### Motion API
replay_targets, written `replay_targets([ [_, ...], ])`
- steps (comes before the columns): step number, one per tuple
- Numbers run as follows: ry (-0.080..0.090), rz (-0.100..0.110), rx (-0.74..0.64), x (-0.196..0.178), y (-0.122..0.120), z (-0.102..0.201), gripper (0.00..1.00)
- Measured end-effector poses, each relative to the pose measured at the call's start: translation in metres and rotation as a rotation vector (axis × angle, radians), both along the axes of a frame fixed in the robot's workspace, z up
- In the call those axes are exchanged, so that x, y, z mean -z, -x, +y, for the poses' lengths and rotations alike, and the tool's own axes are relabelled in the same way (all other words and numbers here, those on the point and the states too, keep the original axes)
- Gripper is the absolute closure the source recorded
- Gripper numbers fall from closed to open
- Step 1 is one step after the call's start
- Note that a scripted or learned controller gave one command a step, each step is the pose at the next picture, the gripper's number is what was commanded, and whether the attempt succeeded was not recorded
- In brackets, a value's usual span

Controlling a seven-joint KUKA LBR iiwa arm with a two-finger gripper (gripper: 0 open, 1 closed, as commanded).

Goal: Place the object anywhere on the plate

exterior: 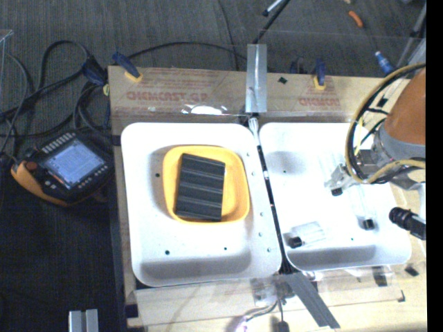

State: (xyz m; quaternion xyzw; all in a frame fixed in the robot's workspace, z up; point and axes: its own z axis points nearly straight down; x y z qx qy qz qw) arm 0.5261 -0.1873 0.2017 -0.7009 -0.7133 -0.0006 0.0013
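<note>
A dark grey ridged rectangular block [201,186] lies flat on the yellow plate [238,185] in the left bin [142,185]. It covers most of the plate's middle, with its long side running front to back. My gripper [352,207] hangs over the right bin [304,144], far to the right of the plate. It is open, its two black-tipped fingers [336,189] spread apart with only white bin floor between them. The grey arm with its orange band [412,109] comes in from the right edge.
A small clear piece with a black end [302,235] lies near the right bin's front left corner. A metal divider post [256,81] stands between the bins at the back. A hand-held control pendant [66,168] and cables lie on the floor to the left.
</note>
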Motion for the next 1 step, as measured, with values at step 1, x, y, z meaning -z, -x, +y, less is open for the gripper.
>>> replay_targets([
  [1, 0.0, 0.0, 0.0, -0.0001, 0.0, -0.0001, 0.0],
])
